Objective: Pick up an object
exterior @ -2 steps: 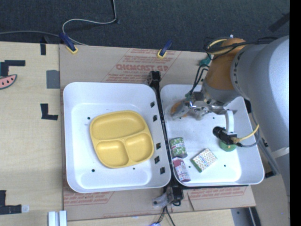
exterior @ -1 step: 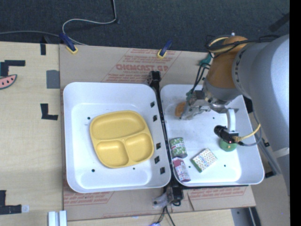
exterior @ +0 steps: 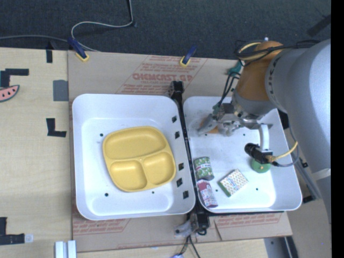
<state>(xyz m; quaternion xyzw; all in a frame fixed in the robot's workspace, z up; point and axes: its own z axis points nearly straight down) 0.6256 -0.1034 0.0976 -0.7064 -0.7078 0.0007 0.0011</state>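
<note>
Cardboard is lining the table under both bins as my end effector (exterior: 219, 123) is hovering low in the right bin (exterior: 279, 198); its opening I cannot tell. Cans (exterior: 203, 168) and a small box (exterior: 233, 182) are lying nearer the front wall, so I risk closing on nothing.

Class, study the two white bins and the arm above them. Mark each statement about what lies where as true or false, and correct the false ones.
1. The yellow divided plate lies in the left bin. True.
2. The green can lies in the left bin. False: it lies in the right bin.
3. The small patterned box lies in the right bin. True.
4. The gripper is above the left bin. False: it is over the right bin.
</note>
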